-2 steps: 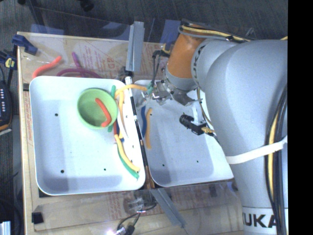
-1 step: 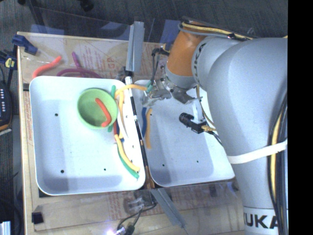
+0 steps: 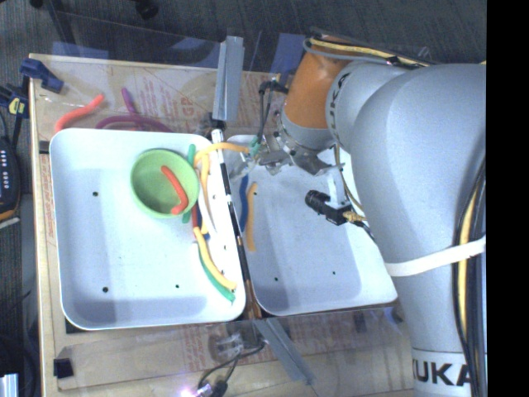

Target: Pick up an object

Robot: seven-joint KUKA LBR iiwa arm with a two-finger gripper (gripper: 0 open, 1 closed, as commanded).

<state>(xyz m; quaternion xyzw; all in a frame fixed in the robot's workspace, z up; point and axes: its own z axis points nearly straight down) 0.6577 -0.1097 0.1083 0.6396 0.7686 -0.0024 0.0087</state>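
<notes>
Nearest the camera and left of the end effector (image 3: 263,157), a green-and-yellow strip (image 3: 213,270) lies along the left bin's (image 3: 99,296) right wall, its long axis running front to back. Farther back in that bin sits one green bowl (image 3: 163,182) with a red strip (image 3: 175,187) curled inside, and just below the end effector an orange strip (image 3: 250,218) lies lengthwise in the right bin (image 3: 322,288). The end effector hangs over the far left corner of the right bin; whether it is open or closed cannot be made out on the counter (image 3: 157,81) with its two white bins.
</notes>
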